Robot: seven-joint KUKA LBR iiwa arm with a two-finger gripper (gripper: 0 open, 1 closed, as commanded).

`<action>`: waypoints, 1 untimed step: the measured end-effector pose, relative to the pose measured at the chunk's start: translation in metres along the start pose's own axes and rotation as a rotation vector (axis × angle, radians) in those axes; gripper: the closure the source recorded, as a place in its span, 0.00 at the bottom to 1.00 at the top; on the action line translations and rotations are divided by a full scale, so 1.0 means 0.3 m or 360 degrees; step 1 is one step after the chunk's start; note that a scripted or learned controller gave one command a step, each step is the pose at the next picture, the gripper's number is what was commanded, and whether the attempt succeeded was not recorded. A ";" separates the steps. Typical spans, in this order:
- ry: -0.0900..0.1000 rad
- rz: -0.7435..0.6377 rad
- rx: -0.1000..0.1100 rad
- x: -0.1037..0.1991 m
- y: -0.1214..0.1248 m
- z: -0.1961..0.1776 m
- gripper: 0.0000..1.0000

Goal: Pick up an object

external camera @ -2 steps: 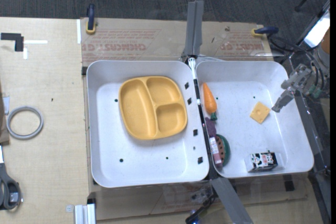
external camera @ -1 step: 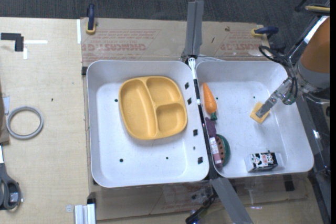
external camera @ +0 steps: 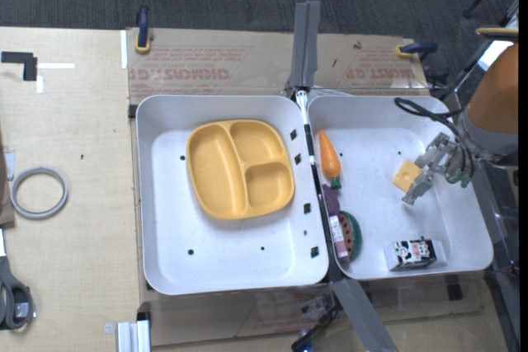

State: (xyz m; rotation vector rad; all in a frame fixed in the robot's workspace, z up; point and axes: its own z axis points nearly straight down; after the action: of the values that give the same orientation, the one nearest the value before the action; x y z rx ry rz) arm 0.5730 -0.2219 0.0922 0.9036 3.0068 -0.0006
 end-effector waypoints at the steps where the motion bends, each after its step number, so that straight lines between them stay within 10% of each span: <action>1: -0.0005 -0.0173 -0.0003 -0.105 0.213 -0.002 0.00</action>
State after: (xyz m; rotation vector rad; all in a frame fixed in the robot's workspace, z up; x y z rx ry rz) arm 0.6346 -0.1859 0.0929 0.7380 3.0485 0.0005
